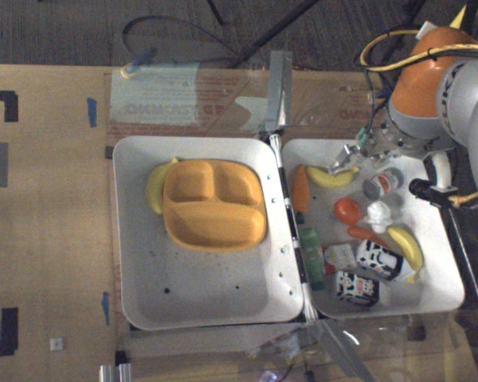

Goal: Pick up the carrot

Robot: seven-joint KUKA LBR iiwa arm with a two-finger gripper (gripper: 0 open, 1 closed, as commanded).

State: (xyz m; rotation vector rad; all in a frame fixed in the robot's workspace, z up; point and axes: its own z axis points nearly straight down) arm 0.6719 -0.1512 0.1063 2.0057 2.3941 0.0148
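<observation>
The bench (48, 237) is pale wood, lit evenly from above. Beyond the bench's far edge lies dark grey carpet (88, 14), crossed by thin black tripod legs (303, 10) and a loop of black cable (155, 26). Black tape marks (4, 106) sit near the bench's left edge, with another black mark (4, 333) toward its near left corner. Short strips of blue tape (91, 111) lie on the bench farther in. A clear plastic sheet (183, 98) with faint reversed lettering lies flat along the bench's far side. A metal bracket (277, 94) stands at the middle of the bench's far side
</observation>
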